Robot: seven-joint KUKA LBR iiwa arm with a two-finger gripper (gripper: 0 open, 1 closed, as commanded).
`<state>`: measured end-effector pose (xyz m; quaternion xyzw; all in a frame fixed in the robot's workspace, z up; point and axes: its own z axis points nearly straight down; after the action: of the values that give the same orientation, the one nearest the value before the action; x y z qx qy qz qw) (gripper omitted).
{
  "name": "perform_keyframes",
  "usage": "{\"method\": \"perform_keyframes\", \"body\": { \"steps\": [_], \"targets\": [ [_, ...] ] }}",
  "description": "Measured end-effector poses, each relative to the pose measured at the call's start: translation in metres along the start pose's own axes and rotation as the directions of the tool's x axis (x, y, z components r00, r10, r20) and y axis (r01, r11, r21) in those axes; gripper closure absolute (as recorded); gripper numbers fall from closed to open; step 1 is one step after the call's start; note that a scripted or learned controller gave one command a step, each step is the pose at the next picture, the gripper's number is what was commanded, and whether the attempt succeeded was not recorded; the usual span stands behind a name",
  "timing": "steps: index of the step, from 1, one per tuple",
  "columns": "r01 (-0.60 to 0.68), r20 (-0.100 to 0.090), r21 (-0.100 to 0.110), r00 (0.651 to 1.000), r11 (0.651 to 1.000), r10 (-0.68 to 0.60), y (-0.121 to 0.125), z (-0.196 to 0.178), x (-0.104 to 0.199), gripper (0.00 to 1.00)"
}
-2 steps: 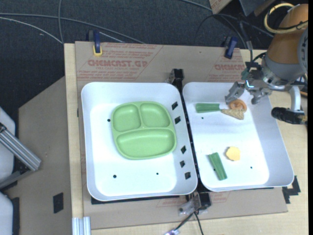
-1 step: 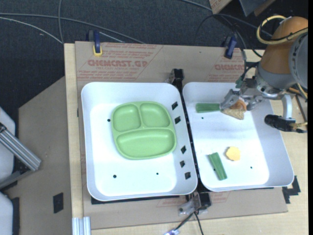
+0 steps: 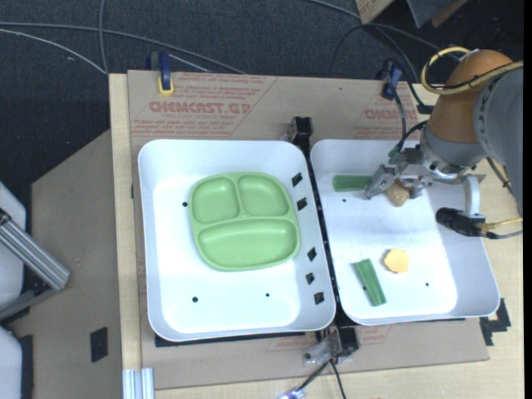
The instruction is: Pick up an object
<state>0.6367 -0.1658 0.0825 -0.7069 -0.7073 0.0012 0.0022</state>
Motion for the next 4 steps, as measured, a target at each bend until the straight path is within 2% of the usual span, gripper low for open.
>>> {"method": "perform_keyframes", "body": {
  "steps": [1, 3, 4],
  "targets": [
    [0.0, 0.0, -0.006, 1.0, 1.0, 0.0, 0.002, -0.015, 0.0, 1.0],
    [0.001, 0.003, -0.013, 1.0, 1.0, -0.001, -0.001, -0.143, 0.004, 1.0],
    [0.0, 0.002, -0.007, 1.0, 1.0, 0.0, 0.0, -0.143, 0.004, 1.0]
  ]
}}
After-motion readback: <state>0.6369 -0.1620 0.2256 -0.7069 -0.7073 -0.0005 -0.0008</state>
